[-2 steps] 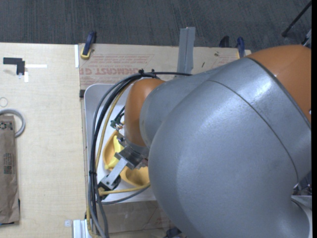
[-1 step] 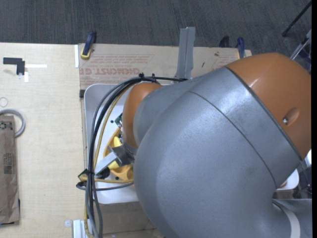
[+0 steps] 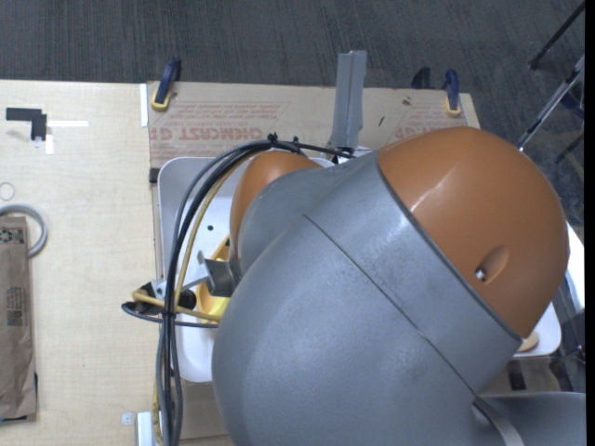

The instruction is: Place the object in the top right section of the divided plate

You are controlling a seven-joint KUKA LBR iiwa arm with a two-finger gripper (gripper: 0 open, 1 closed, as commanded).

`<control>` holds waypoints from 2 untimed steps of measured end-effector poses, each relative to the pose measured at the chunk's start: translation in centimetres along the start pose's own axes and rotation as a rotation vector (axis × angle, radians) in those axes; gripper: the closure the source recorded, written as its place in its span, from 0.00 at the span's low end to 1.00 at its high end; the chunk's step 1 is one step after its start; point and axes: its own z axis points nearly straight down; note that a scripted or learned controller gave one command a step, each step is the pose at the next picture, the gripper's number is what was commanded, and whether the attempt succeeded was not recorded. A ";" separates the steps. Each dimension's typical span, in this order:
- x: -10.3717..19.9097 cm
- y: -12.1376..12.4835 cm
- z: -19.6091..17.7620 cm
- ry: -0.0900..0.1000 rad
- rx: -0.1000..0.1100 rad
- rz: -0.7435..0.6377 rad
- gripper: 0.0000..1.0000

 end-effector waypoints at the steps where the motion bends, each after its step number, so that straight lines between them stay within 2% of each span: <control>1: -0.1 0.0 0.0 -0.002 0.001 -0.007 1.00; 2: -0.1 0.0 0.0 -0.002 0.000 0.054 1.00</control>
